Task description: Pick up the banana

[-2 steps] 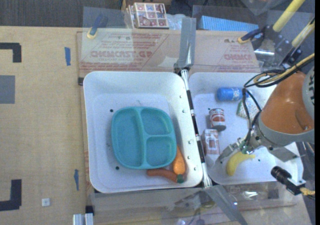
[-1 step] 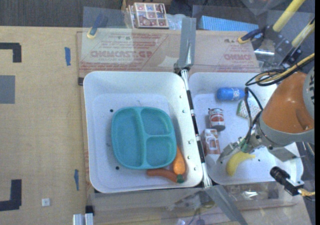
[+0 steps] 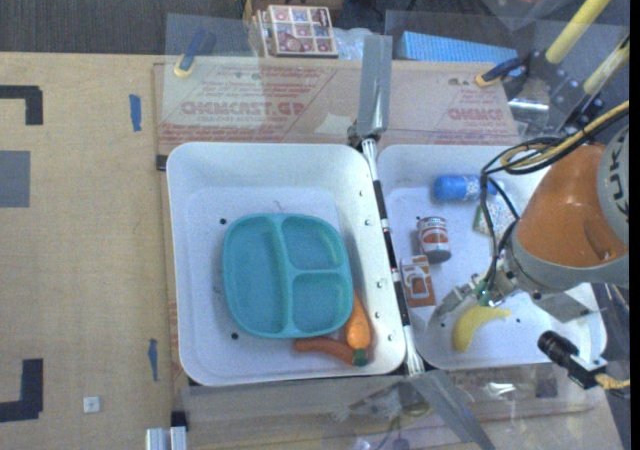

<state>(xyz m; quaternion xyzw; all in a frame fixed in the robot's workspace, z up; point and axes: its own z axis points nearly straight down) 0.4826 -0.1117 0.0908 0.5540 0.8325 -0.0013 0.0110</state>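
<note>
The yellow banana [image 3: 470,326] lies near the front of the right white bin [image 3: 520,350], its upper end pointing right. My gripper [image 3: 480,294] hangs directly over the banana's upper end, below the orange band of the arm [image 3: 570,218]. The arm's bulk hides most of the gripper, and I cannot make out whether it touches the banana.
In the right bin there are also a small red-and-white can [image 3: 433,237], a small brown box [image 3: 418,283] and a blue object [image 3: 455,186]. The left bin [image 3: 200,188] holds a teal divided plate [image 3: 288,276], an orange carrot [image 3: 359,326] and a red pepper [image 3: 325,347].
</note>
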